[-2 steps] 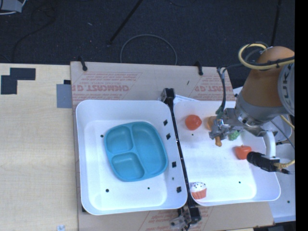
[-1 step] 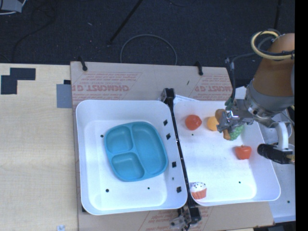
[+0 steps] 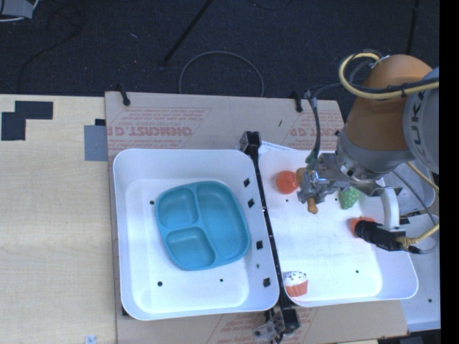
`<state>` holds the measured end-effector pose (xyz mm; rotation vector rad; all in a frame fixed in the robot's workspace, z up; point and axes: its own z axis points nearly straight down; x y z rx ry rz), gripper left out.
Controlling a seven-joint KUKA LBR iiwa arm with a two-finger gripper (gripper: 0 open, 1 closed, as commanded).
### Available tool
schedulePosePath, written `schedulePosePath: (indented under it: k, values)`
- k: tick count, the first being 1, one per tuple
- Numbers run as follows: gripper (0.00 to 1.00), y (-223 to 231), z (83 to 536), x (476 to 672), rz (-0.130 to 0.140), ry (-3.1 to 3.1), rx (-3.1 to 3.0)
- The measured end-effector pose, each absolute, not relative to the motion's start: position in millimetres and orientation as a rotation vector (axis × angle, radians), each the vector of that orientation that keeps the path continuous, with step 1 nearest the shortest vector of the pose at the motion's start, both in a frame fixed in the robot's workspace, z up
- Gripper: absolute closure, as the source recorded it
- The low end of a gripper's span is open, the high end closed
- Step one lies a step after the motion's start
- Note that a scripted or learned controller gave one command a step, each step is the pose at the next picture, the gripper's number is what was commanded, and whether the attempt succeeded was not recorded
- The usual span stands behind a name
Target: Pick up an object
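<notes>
The hand (image 3: 313,192) is seen low over the right bin (image 3: 337,264), in its upper half, with the arm (image 3: 391,113) reaching in from the right. Whether the hand is apart or together cannot be told from this slant. A small brown piece (image 3: 313,206) shows at its lower end, but it cannot be said whether that is a held thing or part of the hand.

The step is judged to be the approach or the grasp itself, with nothing shown lifted. Three things are open to be picked, all in the right bin. An orange ball (image 3: 287,182) lies just beside the hand on its left, a green toy (image 3: 349,197) lies near it on the other side, and a cupcake (image 3: 295,283) sits at the bin's bottom left corner, well apart.

For the ball, a short sideways shift and a straight drop would be called for. A round ball is likely to roll off if it is pinched off-centre.

Room is tight there, since the ball lies near the dark divider (image 3: 262,213) between the bins. The middle and lower floor of the right bin is bare. The left bin (image 3: 136,278) is taken up by a blue plate (image 3: 202,224).
</notes>
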<state>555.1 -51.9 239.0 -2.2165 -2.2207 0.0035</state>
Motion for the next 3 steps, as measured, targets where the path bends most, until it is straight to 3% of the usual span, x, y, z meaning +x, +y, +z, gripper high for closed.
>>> schedulePosePath:
  k: [3]
  values:
    - [1.0,90,224,501.2,0.007,-2.222,-2.213]
